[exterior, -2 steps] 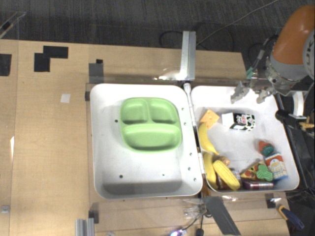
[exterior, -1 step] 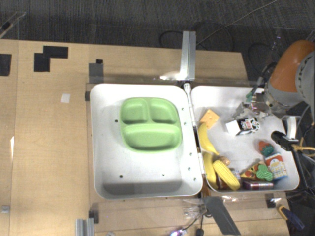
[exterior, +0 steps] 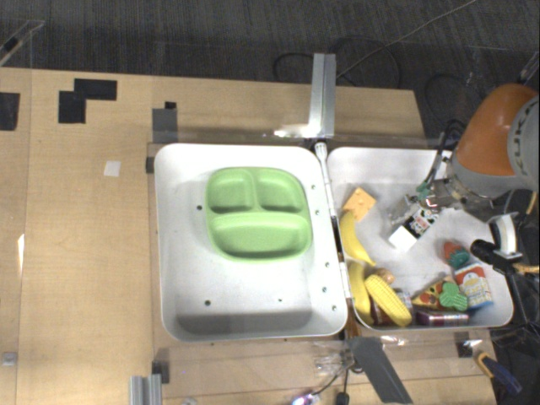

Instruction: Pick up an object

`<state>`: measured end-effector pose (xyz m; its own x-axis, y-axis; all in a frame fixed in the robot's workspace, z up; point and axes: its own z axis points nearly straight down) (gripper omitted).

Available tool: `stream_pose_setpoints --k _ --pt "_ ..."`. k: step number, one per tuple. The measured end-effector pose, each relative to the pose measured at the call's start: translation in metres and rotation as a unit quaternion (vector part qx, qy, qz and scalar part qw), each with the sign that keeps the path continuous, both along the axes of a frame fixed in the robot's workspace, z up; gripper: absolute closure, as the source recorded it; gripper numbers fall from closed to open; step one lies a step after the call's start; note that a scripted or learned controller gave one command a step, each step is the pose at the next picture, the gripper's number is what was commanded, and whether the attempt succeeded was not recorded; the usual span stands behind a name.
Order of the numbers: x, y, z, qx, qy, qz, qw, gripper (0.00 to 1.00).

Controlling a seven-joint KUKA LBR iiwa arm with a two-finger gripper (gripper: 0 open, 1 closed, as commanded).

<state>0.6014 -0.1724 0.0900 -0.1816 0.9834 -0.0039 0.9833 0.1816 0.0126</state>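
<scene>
Corn [exterior: 386,298] and banana [exterior: 354,256] crowd the front of the right bin [exterior: 380,163] while your gripper [exterior: 419,211] works higher up.
You're at the grasp step: it sits right at a small white-and-black block [exterior: 411,226]; grip state I cannot tell. Next, confirm the pinch, then lift straight up. 1 orange wedge [exterior: 359,202] lies near, leftward; the green tray [exterior: 256,212] fills the left bin [exterior: 181,251].

One fixed camera looks down at a slant from above the table [exterior: 76,251], far enough to take in both white bins [exterior: 169,251] mid-frame and dark floor along the top.
</scene>
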Motion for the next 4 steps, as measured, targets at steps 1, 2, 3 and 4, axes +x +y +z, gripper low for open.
stream_pose_setpoints --k 1,2,3,4 --pt "-0.030 -0.034 0.000 -0.0009 0.000 -0.010 1.0000 0.00" --pt "-0.026 -0.032 0.013 -0.0006 -0.005 -0.009 0.9999 1.00" --pt "0.002 -0.031 0.001 -0.0021 -0.001 0.150 0.9887 1.00" --pt "0.055 -0.002 0.092 -0.0015 0.001 0.128 0.9917 1.00"
